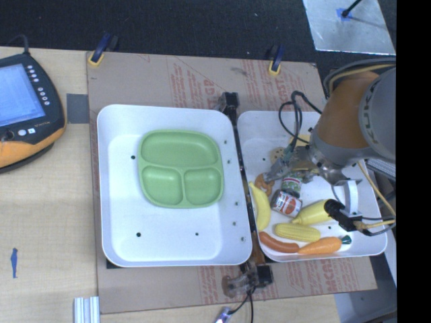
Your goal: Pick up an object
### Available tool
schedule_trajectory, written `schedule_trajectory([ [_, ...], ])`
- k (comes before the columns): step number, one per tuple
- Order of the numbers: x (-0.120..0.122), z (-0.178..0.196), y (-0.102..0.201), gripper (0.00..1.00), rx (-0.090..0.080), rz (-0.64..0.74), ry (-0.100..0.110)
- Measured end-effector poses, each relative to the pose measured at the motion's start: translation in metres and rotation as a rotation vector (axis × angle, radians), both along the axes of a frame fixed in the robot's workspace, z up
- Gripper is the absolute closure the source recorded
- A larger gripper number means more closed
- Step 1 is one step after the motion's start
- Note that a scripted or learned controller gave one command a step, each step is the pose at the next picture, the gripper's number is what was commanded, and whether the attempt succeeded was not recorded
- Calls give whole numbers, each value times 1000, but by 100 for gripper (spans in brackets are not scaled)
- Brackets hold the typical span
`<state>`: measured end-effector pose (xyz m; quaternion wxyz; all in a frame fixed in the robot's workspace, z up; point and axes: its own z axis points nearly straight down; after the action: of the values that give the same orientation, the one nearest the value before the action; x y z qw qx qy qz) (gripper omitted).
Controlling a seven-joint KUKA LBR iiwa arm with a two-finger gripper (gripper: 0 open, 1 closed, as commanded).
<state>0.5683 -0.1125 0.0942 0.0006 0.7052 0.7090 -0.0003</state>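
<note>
The right bin (259, 123) holds a pile of toy food: a banana (260, 206) along its left wall, a small can with a red label (287, 202), a corn cob (297, 232), a yellow piece (311, 212), a sausage (278, 243) and a carrot (320, 247) at the front. My gripper (288, 165) hangs low over the middle of this bin, just behind the can, with the orange-banded wrist above it. Nothing shows between its fingers.
The left bin (121, 234) holds a green divided plate (181, 167). A teach pendant (27, 110) lies on the bench at the far left. Clamps (275, 59) sit at the back edge of the board. Cables trail at the arm's right.
</note>
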Motion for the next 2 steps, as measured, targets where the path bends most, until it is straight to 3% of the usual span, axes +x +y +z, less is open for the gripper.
schedule_trajectory([
  [1,68,-2,-11,0,2,-2,2],
  [2,-1,-2,-28,0,0,-1,4],
])
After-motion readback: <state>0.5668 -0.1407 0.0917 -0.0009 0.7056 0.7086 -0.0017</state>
